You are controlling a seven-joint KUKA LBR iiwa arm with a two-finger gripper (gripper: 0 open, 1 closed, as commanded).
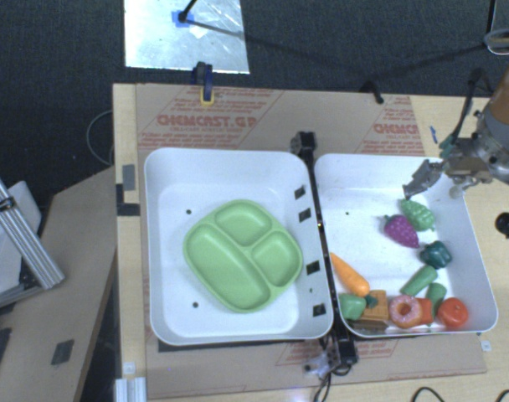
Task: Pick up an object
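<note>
Item: gripper [424, 179], fingers spread, nothing between, poised above right bin [355, 182]. Target: green toy [417, 214], just below, touching purple grapes [401, 230]. Advised: descend straight, straddle green toy alone, close firmly.

Reaches in from the far right edge, wrist angled down and leftward, end effector [424, 180] hanging low, fingers slightly parted.
</note>
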